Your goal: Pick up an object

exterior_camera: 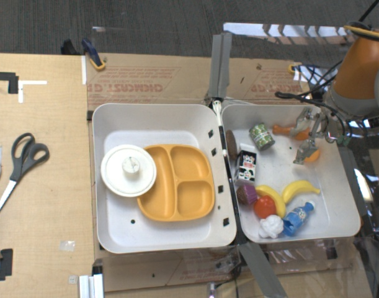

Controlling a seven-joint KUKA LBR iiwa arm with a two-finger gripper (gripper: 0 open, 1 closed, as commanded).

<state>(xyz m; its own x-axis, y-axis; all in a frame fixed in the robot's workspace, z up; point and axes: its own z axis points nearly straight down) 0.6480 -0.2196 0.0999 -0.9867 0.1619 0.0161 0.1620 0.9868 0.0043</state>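
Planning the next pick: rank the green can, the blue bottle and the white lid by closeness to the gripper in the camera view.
1. Green can, right bin, just left of the gripper.
2. Blue bottle, right bin's front edge, below the gripper.
3. White lid, left bin, beside the yellow tray.

A pair of scissors (18, 164) lies on the wooden bench (46, 228) left of the bins — black handles, blades pointing down-left. A blue-and-yellow clamp (93, 53) sits at the cardboard sheet's (146, 82) top-left corner, and black brackets (6, 81) mark the bench's left side.
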